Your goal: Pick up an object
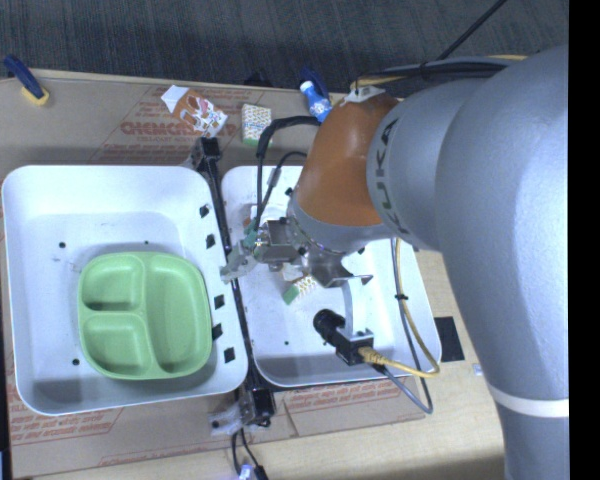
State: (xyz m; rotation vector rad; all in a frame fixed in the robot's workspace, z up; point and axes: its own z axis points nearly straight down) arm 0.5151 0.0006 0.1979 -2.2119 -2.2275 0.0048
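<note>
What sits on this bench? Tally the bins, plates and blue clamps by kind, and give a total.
White bins: 2
Green plate: 1
Blue clamps: 2
Total: 5

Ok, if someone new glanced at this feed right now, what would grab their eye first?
Probably the big grey arm with its orange band, filling the right side and bending down over the right bin. Next, the green divided plate sitting in the left bin. The gripper is low near the right bin's left wall, with a small greenish object just beside it.
</note>
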